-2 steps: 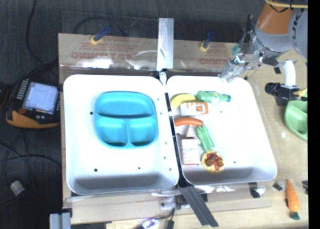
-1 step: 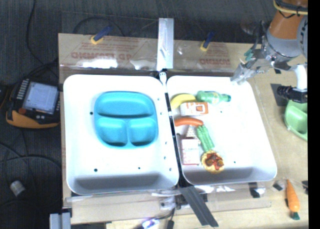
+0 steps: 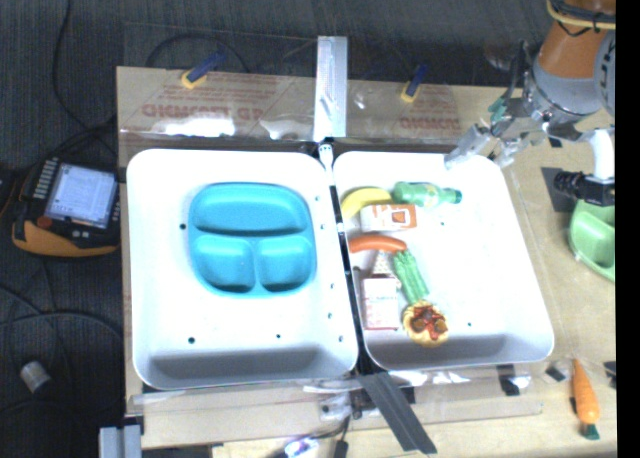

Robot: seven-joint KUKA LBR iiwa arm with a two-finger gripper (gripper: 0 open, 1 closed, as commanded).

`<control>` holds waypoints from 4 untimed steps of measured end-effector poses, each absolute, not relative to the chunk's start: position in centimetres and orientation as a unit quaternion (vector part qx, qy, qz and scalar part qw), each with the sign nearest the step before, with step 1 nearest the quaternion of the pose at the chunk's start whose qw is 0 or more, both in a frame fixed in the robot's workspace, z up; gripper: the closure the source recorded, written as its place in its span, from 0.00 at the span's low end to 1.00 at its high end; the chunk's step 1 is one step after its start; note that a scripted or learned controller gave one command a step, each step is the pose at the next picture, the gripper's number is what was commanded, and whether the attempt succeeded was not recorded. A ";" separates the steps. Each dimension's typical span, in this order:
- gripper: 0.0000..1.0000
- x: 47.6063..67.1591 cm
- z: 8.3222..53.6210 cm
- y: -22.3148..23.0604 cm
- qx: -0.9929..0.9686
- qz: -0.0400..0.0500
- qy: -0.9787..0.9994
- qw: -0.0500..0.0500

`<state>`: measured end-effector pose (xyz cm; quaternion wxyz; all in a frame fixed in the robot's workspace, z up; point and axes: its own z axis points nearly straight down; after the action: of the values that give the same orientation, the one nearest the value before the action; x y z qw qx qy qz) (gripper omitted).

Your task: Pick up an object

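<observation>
The bench [image 3: 140, 81] carries two shallow white bins side by side, a clear plastic sheet taped along its far edge; the left bin [image 3: 160, 346] holds a blue sectioned tray [image 3: 252, 238], lying flat near the bin's middle with one long compartment on the far side and two smaller ones on the near side; the right bin [image 3: 500, 276] holds a cluster of small things crowded against its left wall, the rest of its floor bare. The grey arm [image 3: 575, 56] with its orange band reaches in at the upper right, and its end effector [image 3: 478, 144] hangs above the far right corner of the right bin, well apart from the cluster; nothing shows between its fingers, and how far they stand apart I cannot tell. In the cluster, from larger to smaller: a green bottle [image 3: 426, 193] lies on its side at the far end, just beside a yellow banana [image 3: 362, 199]; an orange and white carton [image 3: 390, 215] touches the banana; a green ridged piece [image 3: 411, 273] runs toward the near side; a red sausage [image 3: 377, 243] lies across the middle; a flat white packet [image 3: 380, 303] sits beside the wall; a small pizza slice [image 3: 425, 320] lies nearest.
</observation>
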<state>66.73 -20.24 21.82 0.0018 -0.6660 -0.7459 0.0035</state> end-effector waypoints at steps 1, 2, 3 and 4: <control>0.00 66.7 16.7 -22.4 -0.685 0.004 -0.729 0.002; 0.00 65.8 9.6 -21.6 -0.626 -0.001 -0.780 0.004; 0.00 66.3 9.1 -21.2 -0.747 0.016 -0.664 0.033; 1.00 66.0 9.2 -21.5 -0.750 0.019 -0.661 0.026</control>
<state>66.05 -21.48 9.23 0.0261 -0.7498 -0.6609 0.0194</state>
